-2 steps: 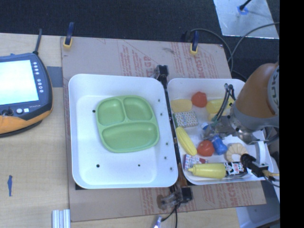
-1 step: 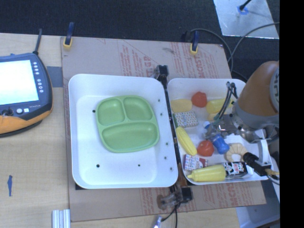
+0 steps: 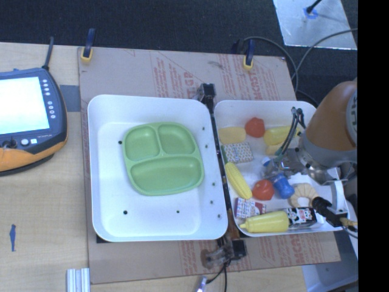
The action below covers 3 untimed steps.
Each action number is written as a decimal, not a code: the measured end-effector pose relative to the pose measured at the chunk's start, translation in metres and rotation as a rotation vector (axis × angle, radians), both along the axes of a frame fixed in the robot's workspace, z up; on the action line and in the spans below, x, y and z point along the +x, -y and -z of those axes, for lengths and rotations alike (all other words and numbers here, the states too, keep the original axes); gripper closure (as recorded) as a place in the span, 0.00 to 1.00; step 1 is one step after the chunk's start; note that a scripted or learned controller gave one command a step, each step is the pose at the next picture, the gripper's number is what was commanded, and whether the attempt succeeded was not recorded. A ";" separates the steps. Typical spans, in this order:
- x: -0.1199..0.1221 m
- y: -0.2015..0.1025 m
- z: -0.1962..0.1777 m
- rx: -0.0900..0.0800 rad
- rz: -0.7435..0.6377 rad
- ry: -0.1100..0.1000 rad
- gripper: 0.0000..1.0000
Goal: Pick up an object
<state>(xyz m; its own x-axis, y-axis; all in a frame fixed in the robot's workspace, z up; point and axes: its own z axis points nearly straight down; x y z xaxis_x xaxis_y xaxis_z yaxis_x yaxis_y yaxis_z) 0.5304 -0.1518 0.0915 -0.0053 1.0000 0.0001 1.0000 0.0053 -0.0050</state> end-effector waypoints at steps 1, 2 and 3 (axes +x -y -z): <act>0.000 0.001 -0.010 -0.001 -0.002 -0.002 1.00; 0.040 -0.038 0.000 -0.001 -0.002 0.002 1.00; 0.070 -0.101 -0.101 0.002 0.001 0.005 1.00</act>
